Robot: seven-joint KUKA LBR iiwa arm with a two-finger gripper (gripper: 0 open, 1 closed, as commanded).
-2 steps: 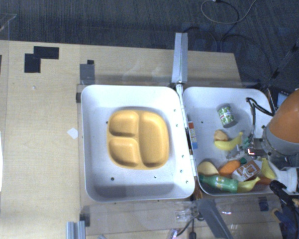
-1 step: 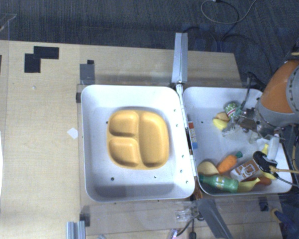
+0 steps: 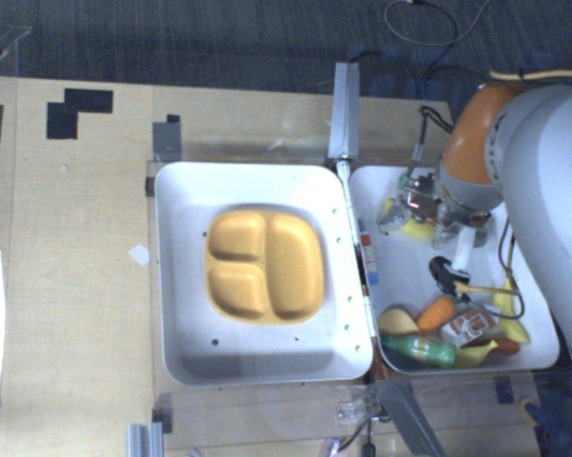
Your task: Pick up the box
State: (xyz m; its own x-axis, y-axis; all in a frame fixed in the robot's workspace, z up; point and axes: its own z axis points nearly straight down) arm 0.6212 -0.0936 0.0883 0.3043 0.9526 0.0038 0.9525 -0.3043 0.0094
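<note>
The box (image 3: 470, 327), small and brown with a white label, lies at the near end of the right bin (image 3: 390, 279), wedged among other items. My gripper (image 3: 406, 208) hangs over the far part of that bin, well away from the box and toward the top of the view. The grey wrist with its orange band (image 3: 471, 146) rises behind it. A small yellow item (image 3: 419, 226) lies just under the gripper.
Around the box lie an orange carrot (image 3: 435, 312), a green bottle (image 3: 421, 349), a pale round piece (image 3: 397, 322) and yellow pieces (image 3: 517, 331). The left bin (image 3: 176, 284) holds a yellow divided plate (image 3: 265, 263). A metal rail (image 3: 357, 255) separates the bins.
</note>
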